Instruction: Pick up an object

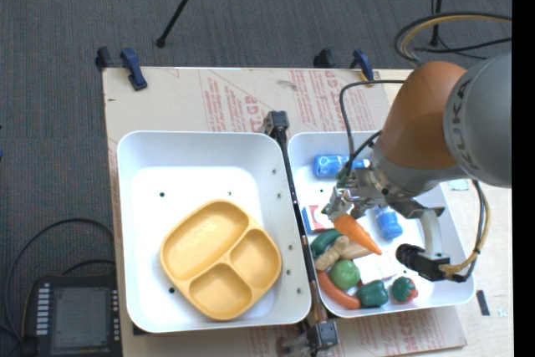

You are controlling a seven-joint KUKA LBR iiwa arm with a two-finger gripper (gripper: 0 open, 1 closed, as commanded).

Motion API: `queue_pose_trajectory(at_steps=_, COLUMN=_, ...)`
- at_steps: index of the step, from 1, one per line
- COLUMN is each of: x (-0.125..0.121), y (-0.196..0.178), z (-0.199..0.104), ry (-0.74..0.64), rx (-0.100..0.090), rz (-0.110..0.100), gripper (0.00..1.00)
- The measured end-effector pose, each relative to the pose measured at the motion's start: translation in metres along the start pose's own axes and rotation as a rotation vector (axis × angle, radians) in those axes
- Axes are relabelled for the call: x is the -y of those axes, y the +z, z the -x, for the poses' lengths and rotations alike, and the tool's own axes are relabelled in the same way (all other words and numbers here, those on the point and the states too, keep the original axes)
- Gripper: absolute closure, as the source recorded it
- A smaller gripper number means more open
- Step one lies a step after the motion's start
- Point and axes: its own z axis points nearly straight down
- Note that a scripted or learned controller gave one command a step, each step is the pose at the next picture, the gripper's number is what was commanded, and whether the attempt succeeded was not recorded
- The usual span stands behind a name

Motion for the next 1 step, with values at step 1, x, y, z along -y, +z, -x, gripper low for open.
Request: queue_pose_trajectory(at_steps=1, x=-0.0009, y=-0.0088, z=-0.0002, ry=0.0, rx=-0.001, rz=-0.002, gripper=1.0)
